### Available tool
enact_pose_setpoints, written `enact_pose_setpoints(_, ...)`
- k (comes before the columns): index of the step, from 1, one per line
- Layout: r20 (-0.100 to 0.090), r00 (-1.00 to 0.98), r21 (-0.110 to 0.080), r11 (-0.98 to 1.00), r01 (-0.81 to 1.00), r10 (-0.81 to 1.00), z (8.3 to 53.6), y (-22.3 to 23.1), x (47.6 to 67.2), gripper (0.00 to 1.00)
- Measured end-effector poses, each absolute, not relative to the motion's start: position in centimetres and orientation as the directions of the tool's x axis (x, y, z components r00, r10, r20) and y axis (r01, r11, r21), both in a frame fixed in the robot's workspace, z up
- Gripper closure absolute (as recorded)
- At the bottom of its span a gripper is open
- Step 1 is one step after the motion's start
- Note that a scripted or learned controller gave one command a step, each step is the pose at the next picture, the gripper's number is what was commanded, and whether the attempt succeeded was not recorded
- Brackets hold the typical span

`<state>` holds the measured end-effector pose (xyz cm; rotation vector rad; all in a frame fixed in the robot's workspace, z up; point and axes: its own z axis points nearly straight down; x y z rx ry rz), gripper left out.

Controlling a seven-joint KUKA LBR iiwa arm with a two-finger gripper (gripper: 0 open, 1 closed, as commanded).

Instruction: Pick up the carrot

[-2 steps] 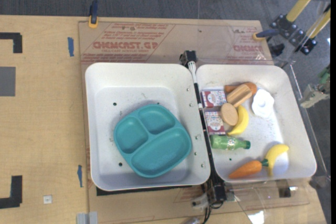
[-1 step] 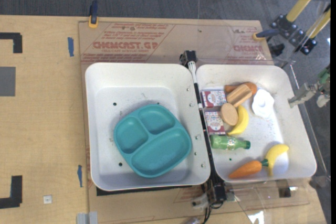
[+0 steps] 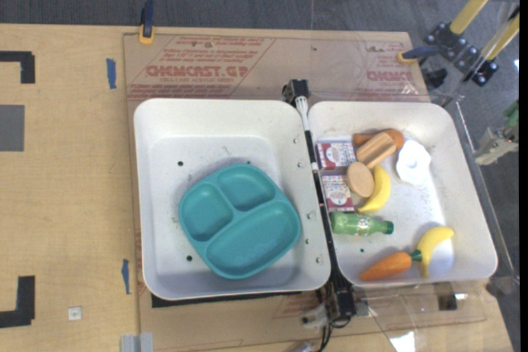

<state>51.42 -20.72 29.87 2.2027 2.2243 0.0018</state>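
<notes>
Toward the lower right of the frame, the carrot (image 3: 386, 265) lies on the floor of the right bin (image 3: 462, 140), close to that bin's near wall. Its long axis runs nearly level across the picture with a slight tilt: the pointed orange tip aims to the lower left, and the thicker end with its green top (image 3: 416, 256) sits to the upper right. That green end is just beside a yellow lemon (image 3: 435, 239), which rests against a pale rounded object (image 3: 440, 257) (too blurred to name).

Above the carrot, a green bottle (image 3: 360, 224) lies on its side, its cap pointing right. Higher still, a banana (image 3: 379, 190) curves around a round tan disc (image 3: 360, 178), with 2 small red-and-white cartons (image 3: 336, 153) stacked along the bin's left wall. A bread roll (image 3: 376, 147) and a white item (image 3: 412, 162) sit in the upper part of the bin.

The left bin (image 3: 157, 136) holds a teal divided plate (image 3: 240, 219) with 3 compartments, placed toward the lower middle of that bin.

Both bins stand on a brown cardboard sheet (image 3: 198, 62) over the wooden bench (image 3: 58, 177). The gripper's state cannot be told.
</notes>
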Motion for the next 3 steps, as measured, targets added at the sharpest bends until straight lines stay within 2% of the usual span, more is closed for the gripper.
enact_pose_setpoints(1,-0.007,-0.009,0.008,0.009,1.0,1.0,29.8,-20.7,51.4,0.0)
enact_pose_setpoints(2,-0.011,-0.014,0.013,0.014,1.0,1.0,30.9,-20.7,51.6,1.0)
enact_pose_setpoints(3,-0.01,-0.013,0.012,0.014,1.0,1.0,30.8,-20.7,51.6,0.0)
